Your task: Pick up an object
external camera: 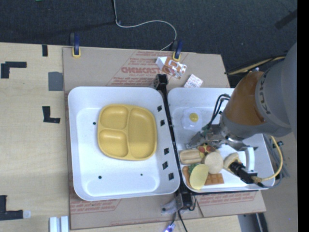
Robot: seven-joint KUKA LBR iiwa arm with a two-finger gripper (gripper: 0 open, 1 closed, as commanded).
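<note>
Toy food (208, 166) lies heaped at the near end of your right bin (183, 103): a bread-like roll, a pale ball, a yellow-green disc. The gripper (208, 140) sits low over the heap; you cannot tell how it is set. Your left bin (82, 139) holds a yellow divided plate (128, 132). Both bins rest on cardboard (116, 64) printed in red, partly reading "CHEMCAS", over a tan bench (29, 144).

A heap of toy food lies at the near end of the right bin (203, 96): a tan bread roll (189, 155) on its side, a pale round ball (214, 162) just beside it, a yellow-green slice (198, 177) against the near wall, an orange wafer (215, 179) under them, and a small red-and-yellow piece (206, 149) above.
</note>
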